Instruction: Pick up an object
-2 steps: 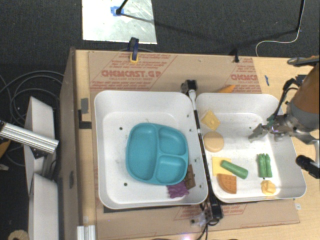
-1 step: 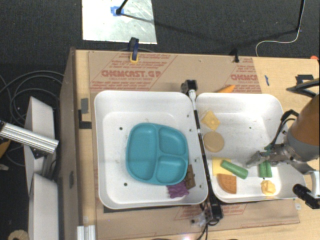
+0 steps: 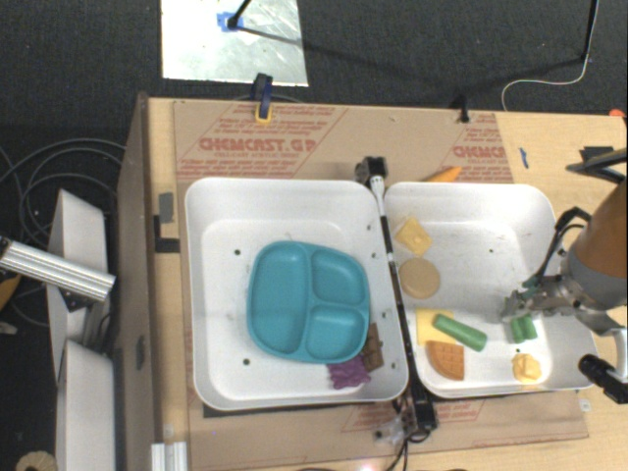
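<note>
A table (image 3: 294, 135) covered in printed cardboard carries two shallow white bins side by side, seen from above at a slant. The left bin (image 3: 211, 263) holds a teal divided plate (image 3: 306, 300), with a small purple piece (image 3: 345, 374) and a brown piece (image 3: 373, 349) touching its lower right edge. The right bin (image 3: 491, 214) holds a pale yellow square block (image 3: 413, 235) near the dividing wall, a tan round disc (image 3: 420, 279) just below it, a long green cylinder (image 3: 459, 331) lying tilted across a yellow slab (image 3: 428, 324), an orange waffle-like piece (image 3: 445, 360) below that, and a small yellow lump (image 3: 527, 366) near the bottom right. The grey arm reaches in from the right, and its tool (image 3: 522, 312) sits low in the right bin against a short green block (image 3: 523, 328). Whether the tool is spread or pressed together cannot be told from this view.
</note>
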{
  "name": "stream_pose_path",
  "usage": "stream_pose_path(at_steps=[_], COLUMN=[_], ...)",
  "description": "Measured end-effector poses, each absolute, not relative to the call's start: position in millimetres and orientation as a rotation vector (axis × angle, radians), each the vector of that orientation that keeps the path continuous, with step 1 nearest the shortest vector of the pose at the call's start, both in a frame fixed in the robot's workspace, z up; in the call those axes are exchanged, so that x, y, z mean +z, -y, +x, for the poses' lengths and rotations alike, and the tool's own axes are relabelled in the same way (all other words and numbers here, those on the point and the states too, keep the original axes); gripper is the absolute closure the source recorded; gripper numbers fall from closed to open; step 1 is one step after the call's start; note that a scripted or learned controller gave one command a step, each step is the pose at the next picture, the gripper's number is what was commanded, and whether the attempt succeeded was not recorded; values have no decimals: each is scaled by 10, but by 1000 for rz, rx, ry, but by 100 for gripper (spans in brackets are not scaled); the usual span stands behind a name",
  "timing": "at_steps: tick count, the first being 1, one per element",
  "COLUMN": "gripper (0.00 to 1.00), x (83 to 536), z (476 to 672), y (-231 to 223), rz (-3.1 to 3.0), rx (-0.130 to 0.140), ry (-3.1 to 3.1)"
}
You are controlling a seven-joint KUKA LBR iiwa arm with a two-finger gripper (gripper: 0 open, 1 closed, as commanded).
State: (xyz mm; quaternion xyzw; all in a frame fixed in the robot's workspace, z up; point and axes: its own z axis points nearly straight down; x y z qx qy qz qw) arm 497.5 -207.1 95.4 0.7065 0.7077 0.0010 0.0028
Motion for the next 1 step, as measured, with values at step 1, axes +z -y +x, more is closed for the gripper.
stream_pose_path(at_steps=[1], gripper=[100], x=[1924], z=[5403], y=[1178], rz=[2198], rx=[17], ry=[-2232])
